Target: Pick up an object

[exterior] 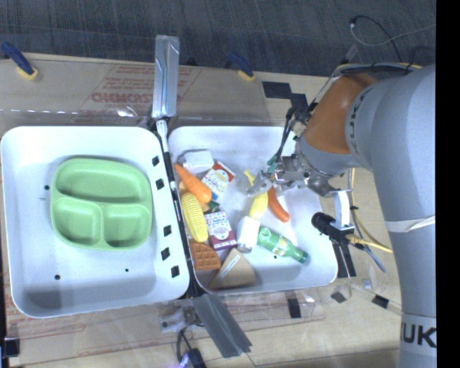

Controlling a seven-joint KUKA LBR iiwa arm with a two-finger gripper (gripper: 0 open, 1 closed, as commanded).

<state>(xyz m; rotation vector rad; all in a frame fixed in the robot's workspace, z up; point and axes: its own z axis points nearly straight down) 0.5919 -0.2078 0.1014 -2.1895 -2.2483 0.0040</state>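
Observation:
My gripper (279,176) hangs low over the right bin (238,138), reaching in from the right. Just below it lie a small orange piece (278,206) and a yellow piece (257,204), with a tiny yellow bit (249,177) to its left. Further left along the bin's wall are a corn cob (193,215), a carrot (192,181), a white lump (197,160) and a small carton (217,181). Toward the front sit a purple box (219,229), a white bottle (248,234), a green bottle (282,245), a waffle (205,257) and a brown wedge (238,271).
The left bin (23,228) holds a green divided tray (102,202). A metal bar (165,75) stands at the divider between the bins. The arm's grey body (391,144) covers the right bin's right rim, with cables beside it.

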